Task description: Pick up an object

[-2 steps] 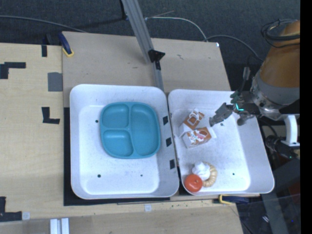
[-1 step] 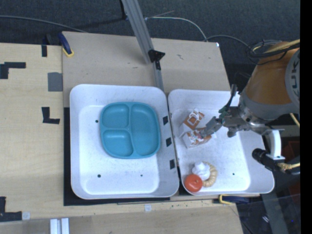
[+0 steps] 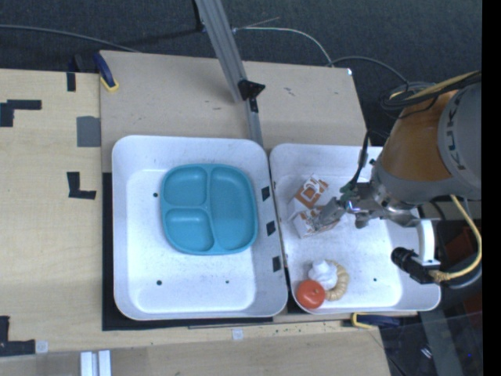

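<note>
In the right bin [image 3: 368, 284] lies a clear plastic packet with an orange and white label [image 3: 310, 197], near the bin's middle left. My gripper [image 3: 329, 216] reaches in from the right and sits low at the packet's lower right edge, touching or just over it. At the bin's front edge lie a red round object [image 3: 310, 294] and a white and tan piece [image 3: 329, 276], side by side. The grey arm with its orange band [image 3: 419, 151] hangs over the bin's right side.
The left bin [image 3: 141, 288] holds a teal sectioned plate [image 3: 210, 209]. A metal pole [image 3: 225, 41] slants down from the top to the divide between the bins. Cables run behind the bins at the upper right.
</note>
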You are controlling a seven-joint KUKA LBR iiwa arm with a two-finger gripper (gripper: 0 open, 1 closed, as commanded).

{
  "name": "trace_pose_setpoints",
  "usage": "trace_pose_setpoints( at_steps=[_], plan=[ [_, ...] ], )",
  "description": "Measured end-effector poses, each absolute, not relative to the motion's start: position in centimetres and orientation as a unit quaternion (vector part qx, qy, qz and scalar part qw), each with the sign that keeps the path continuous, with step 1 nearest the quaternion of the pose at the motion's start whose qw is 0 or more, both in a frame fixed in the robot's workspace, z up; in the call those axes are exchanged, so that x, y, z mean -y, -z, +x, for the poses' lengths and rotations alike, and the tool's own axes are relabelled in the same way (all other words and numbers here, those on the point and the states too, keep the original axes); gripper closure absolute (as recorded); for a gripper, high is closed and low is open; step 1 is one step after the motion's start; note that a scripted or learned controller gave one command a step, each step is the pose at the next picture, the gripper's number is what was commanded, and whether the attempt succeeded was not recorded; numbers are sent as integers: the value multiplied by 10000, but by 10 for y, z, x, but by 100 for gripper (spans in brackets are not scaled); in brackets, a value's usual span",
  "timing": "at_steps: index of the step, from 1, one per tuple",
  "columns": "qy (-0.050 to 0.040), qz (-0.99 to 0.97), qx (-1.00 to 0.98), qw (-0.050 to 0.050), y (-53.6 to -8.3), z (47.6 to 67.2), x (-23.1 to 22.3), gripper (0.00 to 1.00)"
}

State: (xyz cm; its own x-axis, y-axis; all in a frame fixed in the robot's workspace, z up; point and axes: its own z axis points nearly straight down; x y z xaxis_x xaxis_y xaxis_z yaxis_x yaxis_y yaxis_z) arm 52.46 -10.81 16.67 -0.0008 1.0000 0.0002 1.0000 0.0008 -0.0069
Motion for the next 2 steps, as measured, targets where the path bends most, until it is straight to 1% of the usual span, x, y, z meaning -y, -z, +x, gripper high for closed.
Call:
trace_pose_setpoints(
  at_steps=[1, 2],
  plan=[
    [-25, -7066, 7076, 30, -120, 530, 107, 0],
    [-11, -7061, 7081, 22, -132, 531, 106, 100]
  ],
)
